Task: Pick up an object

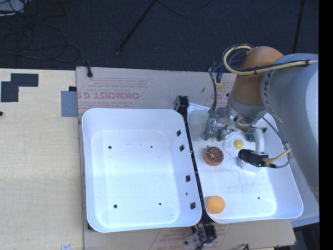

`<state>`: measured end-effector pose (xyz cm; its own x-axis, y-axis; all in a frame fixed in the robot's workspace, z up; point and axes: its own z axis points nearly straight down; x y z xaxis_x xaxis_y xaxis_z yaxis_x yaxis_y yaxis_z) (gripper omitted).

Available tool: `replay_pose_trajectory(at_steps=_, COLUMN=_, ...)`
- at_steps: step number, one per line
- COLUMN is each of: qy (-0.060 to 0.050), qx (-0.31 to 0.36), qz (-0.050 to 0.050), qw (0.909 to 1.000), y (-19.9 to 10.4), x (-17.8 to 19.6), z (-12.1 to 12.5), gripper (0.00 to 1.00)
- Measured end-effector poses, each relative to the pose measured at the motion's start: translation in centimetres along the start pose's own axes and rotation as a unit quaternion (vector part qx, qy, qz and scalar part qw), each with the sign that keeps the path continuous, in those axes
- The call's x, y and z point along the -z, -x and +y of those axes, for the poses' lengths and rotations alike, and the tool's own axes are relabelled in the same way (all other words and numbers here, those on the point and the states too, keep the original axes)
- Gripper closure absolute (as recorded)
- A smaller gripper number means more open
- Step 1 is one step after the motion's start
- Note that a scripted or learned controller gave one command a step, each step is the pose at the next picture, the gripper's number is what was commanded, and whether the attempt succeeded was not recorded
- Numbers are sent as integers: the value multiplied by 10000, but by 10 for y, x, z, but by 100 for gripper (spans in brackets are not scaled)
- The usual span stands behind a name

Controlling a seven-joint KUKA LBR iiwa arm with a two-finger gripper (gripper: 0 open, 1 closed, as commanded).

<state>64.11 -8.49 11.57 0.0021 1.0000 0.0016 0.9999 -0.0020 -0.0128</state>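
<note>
While the gripper (pixel 216 130) hangs over the right bin (pixel 281 204), grip state unclear, a round donut (pixel 213 155) lies flat beneath it; an orange ball (pixel 215 204) rests near the front rim

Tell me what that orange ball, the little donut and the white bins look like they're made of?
Orange ball: probably plastic or foam, with an even matte colour and no shine. Donut: likely a plastic or rubber toy, with brown icing and pale sprinkle dots. The bins, such as the left bin, look like moulded white plastic, smooth with rounded corners and a soft sheen.
</note>
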Motion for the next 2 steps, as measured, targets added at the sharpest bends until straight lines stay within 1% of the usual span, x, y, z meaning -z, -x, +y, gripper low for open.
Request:
replay_pose_trajectory(at_steps=1, qy=-9, qx=1, qz=0, qw=10000, y=0, x=-1, z=0, gripper=0)
replay_pose_trajectory(at_steps=2, qy=45, qx=4, qz=-10, qw=10000, y=17, x=-29, z=-28, gripper=0)
